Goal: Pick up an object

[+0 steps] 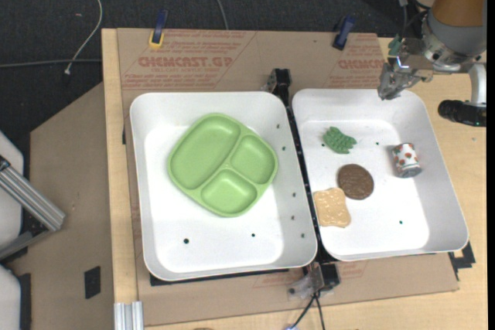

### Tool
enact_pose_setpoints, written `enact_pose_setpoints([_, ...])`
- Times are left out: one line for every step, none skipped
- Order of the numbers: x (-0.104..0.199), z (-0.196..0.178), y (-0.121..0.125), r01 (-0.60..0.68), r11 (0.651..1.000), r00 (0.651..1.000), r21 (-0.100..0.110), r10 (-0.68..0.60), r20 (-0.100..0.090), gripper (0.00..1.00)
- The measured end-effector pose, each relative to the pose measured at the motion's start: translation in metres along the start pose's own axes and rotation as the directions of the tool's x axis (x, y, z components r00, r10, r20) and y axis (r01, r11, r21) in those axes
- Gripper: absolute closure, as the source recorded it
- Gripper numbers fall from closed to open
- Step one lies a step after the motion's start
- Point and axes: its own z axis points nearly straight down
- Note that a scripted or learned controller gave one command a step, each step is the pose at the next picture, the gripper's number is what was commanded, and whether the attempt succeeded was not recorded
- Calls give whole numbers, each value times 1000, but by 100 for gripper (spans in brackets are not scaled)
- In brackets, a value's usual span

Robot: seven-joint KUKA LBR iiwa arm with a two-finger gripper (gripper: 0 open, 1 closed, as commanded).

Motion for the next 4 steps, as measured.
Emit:
enact_pose_setpoints([59,-9,-8,5,1000,1000,9,-5,-6,100])
enact_pose_setpoints([117,5,-15,5,1000,1000,12,-5,-6,100])
enact_pose_setpoints([166,14,-20,4,1000,1000,12,-4,-5,100])
enact_pose_setpoints([220,19,-23,5,1000,1000,12,-5,-5,100])
